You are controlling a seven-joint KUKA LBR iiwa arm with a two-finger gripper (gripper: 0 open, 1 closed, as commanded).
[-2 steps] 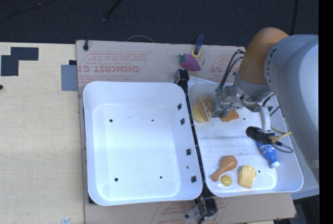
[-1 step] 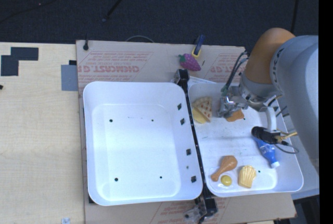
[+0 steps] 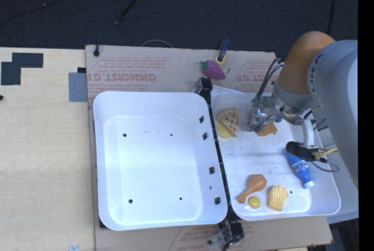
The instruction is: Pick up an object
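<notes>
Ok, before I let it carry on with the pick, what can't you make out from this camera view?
- Gripper: its fingertips are blocked by the wrist above, so whether it has a grasp can't be read.
- Small orange object: partly covered by the gripper; its shape and identity are unclear.
- Blue object in the right bin: its upper end is crossed by a black piece; too blurred to identify.
- Purple item behind the bins: too small to identify.

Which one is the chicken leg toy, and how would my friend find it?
Look at the right white bin, the one the arm reaches into, and go to its near edge. The chicken leg lies there, tan-orange with a thin bone end, beside a small yellow ball and a ridged yellow shell.
</notes>
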